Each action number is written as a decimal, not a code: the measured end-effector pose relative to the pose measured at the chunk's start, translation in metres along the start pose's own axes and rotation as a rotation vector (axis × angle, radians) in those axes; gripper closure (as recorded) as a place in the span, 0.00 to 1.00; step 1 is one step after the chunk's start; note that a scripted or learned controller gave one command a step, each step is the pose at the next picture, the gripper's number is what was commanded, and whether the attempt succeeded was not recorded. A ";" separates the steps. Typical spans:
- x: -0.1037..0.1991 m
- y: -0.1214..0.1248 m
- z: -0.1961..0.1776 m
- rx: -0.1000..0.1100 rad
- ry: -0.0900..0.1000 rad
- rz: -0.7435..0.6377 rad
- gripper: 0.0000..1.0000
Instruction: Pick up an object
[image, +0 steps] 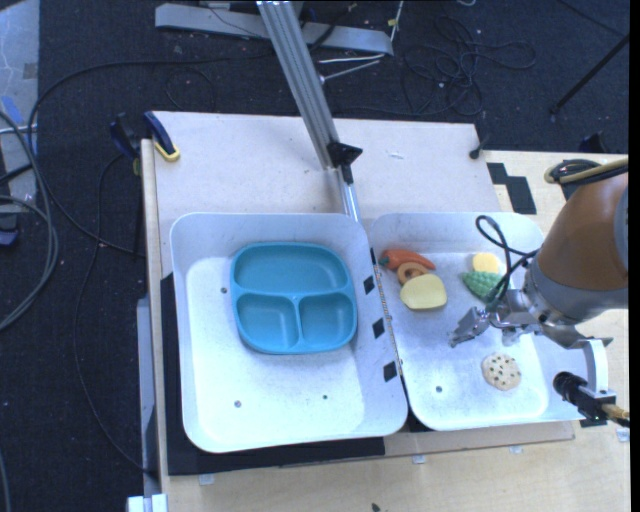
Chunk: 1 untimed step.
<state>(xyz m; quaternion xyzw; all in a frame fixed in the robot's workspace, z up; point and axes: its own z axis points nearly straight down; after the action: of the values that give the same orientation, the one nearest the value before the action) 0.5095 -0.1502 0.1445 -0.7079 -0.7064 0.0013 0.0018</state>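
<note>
In the right bin lie an orange carrot-like toy, a pale yellow potato-like piece, a toy corn cob with green husk and a round chocolate-chip cookie. My gripper hangs over the bin's middle, between the yellow piece and the cookie, its fingers spread with nothing between them. The grey and orange arm comes in from the right and hides part of the bin's right side.
The left bin holds a blue divided tray. A slanted metal pole rises from the bench at the join of the bins. A black cable loops over the right bin's far rim.
</note>
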 end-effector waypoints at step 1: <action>0.000 0.000 0.052 -0.004 -0.001 0.000 0.00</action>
<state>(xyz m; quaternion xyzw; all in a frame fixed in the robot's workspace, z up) 0.5095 -0.1501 0.0923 -0.7078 -0.7064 0.0004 0.0000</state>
